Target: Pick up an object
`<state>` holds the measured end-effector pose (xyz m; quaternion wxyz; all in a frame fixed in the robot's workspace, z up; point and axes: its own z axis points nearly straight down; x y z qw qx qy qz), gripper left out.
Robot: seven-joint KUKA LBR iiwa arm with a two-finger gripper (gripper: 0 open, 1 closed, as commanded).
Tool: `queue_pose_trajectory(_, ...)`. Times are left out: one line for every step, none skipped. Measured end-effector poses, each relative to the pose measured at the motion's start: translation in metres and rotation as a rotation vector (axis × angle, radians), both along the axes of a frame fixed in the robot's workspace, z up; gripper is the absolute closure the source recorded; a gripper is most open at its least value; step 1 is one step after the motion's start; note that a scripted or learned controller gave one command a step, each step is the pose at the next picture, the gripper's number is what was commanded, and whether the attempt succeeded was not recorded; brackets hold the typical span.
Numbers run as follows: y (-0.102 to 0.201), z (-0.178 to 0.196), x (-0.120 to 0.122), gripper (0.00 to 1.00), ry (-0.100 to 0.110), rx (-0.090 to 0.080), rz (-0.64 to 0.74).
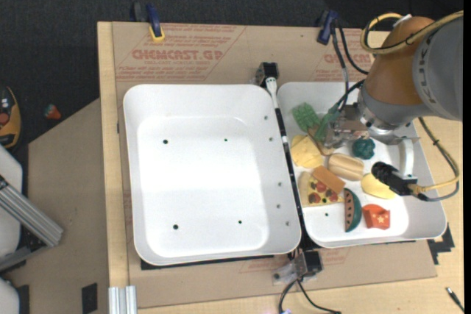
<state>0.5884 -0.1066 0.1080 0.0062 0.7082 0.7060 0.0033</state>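
We see the gripper (335, 130) low in the right bin (427, 226), beside the green toy (306, 116); its grasp we cannot tell, crowded toys leaving little room

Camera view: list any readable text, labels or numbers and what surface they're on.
"CHEMCAST GP", red print, large, near the far edge of the brown paper-covered board under the two shallow white bins; last letters uncertain.
Smaller red line beneath it: too blurred to read.
Fainter red print on the same board, far right side: too blurred to read.
No other text legible on the bins or the toy food pieces.
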Motion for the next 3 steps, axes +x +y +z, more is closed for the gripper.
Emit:
queue_pose_trajectory(0.122,0.083,0.048,1.0,0.0,0.008,0.017)
queue_pose_trajectory(0.25,0.104,0.075,1.0,0.006,0.01,0.017)
queue_pose_trajectory(0.28,0.26,0.039,1.0,-0.004,0.011,0.01)
